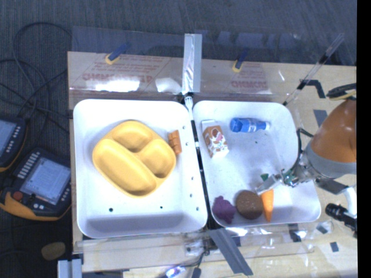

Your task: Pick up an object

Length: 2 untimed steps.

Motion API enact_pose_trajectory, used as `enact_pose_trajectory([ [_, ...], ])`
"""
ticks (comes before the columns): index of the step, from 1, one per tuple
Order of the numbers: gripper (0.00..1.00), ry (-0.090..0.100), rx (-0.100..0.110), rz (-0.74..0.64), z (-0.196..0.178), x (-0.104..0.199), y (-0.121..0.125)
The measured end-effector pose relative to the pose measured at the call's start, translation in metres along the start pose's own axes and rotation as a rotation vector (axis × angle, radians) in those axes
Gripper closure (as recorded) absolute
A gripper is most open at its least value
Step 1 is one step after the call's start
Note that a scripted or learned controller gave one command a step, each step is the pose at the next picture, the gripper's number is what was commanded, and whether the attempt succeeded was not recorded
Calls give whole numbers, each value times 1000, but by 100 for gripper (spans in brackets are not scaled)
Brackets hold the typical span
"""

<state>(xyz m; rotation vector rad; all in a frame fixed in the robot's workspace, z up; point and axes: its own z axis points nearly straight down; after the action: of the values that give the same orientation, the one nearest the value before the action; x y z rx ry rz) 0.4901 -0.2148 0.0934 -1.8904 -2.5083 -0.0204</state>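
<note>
Carrot (267, 205) lies at the right bin's (301, 155) front edge, beside the brown ball (249, 204). Claw (271, 181) hovers just above it; can't tell its opening, nothing visibly held. Approach step; next: descend, close on carrot.

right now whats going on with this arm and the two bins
The arm reaches in from the right, its gripper low over the right bin, just above the toy carrot. Nothing shows between its fingers. A brown ball and a purple piece sit beside the carrot, with a small carton and a blue bottle farther back. The left bin holds big yellow shapes and a small orange piece.
</note>
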Motion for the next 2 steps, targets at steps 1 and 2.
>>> enact_pose_trajectory([
  [1, 0, -1, -2, -1, 1, 0, 1],
  [2, 0, -6, 10, -53, -14, 1, -6],
])
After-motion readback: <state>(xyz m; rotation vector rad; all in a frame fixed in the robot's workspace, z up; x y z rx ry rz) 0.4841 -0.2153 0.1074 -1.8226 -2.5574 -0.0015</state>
